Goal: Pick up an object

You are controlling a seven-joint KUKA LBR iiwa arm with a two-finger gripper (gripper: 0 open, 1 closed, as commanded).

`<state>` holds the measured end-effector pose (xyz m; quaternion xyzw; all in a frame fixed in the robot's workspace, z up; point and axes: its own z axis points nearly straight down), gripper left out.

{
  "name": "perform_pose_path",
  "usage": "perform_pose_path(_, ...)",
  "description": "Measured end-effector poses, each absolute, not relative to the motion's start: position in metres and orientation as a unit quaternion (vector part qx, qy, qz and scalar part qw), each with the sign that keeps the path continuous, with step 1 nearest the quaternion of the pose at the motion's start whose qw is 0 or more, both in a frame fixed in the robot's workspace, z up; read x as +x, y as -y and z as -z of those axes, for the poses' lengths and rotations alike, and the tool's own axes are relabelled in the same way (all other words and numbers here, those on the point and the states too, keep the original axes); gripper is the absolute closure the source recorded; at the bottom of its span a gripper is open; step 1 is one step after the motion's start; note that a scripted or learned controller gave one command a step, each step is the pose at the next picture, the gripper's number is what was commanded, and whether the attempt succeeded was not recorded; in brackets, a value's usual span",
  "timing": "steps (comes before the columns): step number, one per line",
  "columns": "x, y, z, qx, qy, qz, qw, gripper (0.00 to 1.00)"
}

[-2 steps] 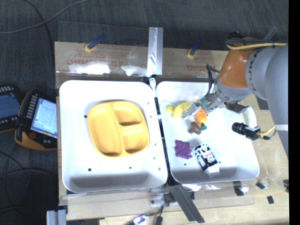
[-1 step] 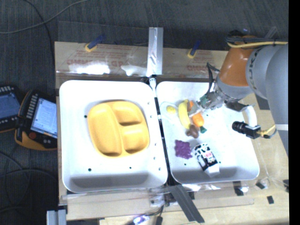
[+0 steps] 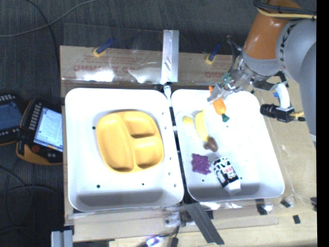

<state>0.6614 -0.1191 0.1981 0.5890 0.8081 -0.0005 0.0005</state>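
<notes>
The arm [image 3: 280,32] reaches in from the right and ends over the far part of the right bin [image 3: 267,153]. Its gripper [image 3: 220,92] hangs just inside that bin's far rim, with the fingers pointing down and to the left. A small orange carrot [image 3: 220,107] with a green tip sits directly at the fingertips, touching or all but touching them; whether it is actually pinched between the jaws or merely lies under them on the bin floor cannot be told from this slanted view, and the jaws' opening is likewise unclear (the metal parts blur together there).

Left of the carrot and a little nearer lies a yellow banana [image 3: 201,125], running near to far, with a small pale yellow piece [image 3: 187,120] just beside its far-left end. At the banana's near end rests a brown rounded object [image 3: 211,145], touching or just beside it. Nearer still is a purple lumpy object [image 3: 200,163], and to its right, close by, a black-and-white spotted toy [image 3: 226,173] lying tilted near the bin's near wall.

The left bin [image 3: 82,179] holds a yellow compartment tray [image 3: 131,140] in its middle, well apart from the gripper. A metal divider strip [image 3: 170,55] stands at the far edge between the two bins.
</notes>
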Motion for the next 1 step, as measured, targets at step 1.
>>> perform_pose_path(1,0.6681,0.0124,-0.183,0.491,-0.871,0.0006,-0.001,1.0)
